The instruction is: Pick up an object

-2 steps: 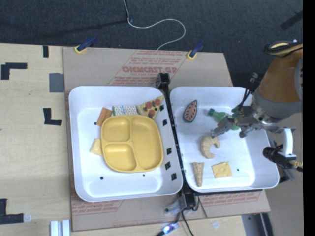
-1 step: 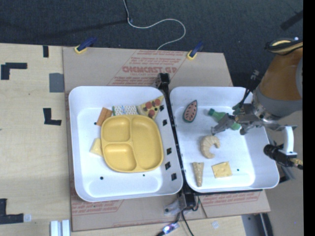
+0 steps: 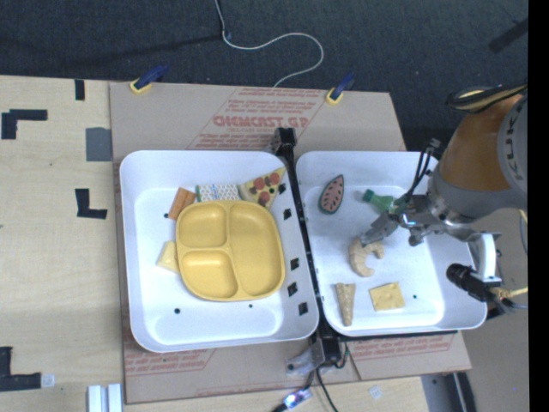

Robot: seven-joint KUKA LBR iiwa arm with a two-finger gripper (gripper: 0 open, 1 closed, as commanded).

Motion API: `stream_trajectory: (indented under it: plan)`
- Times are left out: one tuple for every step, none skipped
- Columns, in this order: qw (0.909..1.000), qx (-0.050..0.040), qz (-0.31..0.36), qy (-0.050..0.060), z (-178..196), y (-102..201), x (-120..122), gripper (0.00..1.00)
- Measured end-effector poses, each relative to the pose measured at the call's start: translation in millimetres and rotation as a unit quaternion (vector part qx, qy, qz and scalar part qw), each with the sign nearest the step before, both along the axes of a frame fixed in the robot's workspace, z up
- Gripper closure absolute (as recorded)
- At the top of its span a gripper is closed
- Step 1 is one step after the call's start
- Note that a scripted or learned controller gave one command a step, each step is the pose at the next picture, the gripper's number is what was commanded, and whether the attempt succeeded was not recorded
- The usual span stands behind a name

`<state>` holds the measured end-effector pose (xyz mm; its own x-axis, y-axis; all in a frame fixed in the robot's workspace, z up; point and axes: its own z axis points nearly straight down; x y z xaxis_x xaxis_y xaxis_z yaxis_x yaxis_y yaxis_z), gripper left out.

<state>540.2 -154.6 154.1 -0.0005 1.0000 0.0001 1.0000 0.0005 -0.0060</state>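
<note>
Where the claw (image 3: 374,235) hangs, croissant (image 3: 363,257) just below.

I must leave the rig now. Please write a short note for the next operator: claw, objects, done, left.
Claw: low in the right bin, just above the croissant-shaped piece; no object seen between its fingers.
Right bin: watermelon slice, green piece, wedge, cheese square.
Left bin: yellow divided plate over several food pieces.
Done: nothing lifted.
Left: grasp and raise one object.
</note>
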Motion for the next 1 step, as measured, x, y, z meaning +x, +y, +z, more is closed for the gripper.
stream_trajectory:
  plan:
    - [1.0000, 0.0006, 0.000, 0.001, -57.7, 11.0, -1.7, 0.00]
